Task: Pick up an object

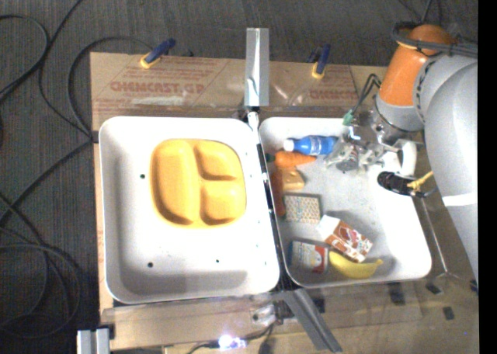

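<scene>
A: Where is our hand (359,152)?

B: Low in the right bin (404,255), near its far edge. It's a tangle of metal there; we cannot tell how it is set.

A: What lies nearest?

B: The blue-and-clear plastic bottle (311,144), just to the hand's left, on its side, its long axis running across the bin toward us. Beside it sits an orange carrot-like piece (295,159).

A: And further out?

B: A flat patterned card (302,208), a red carton (349,241), a smooth yellow banana (355,266). The left bin (124,267) holds a glossy yellow divided tray (198,182).
</scene>
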